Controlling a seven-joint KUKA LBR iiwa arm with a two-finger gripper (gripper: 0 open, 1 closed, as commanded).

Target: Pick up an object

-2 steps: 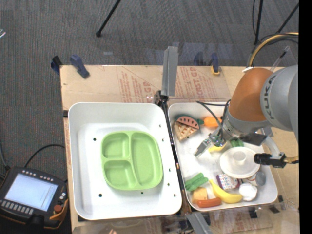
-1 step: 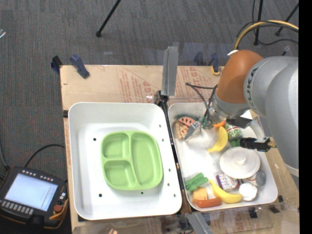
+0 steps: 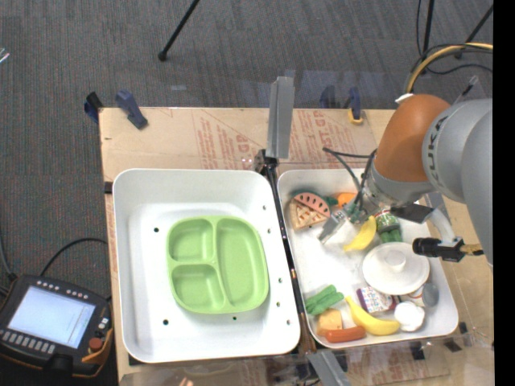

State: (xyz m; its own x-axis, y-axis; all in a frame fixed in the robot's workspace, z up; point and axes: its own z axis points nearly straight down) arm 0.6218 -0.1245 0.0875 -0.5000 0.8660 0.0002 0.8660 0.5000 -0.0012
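Seen from above the bench, the grey arm's gripper (image 3: 342,222) reaches down into the right bin (image 3: 310,280), touching a yellow banana (image 3: 362,236) beside a waffle slice (image 3: 309,211). Whether its grip is wide or narrow cannot be told. In the left bin (image 3: 133,207) lies a green divided plate (image 3: 217,264).

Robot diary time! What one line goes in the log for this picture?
arm: over right bin | gripper: by banana, waffle | holding: unclear | left bin: green plate
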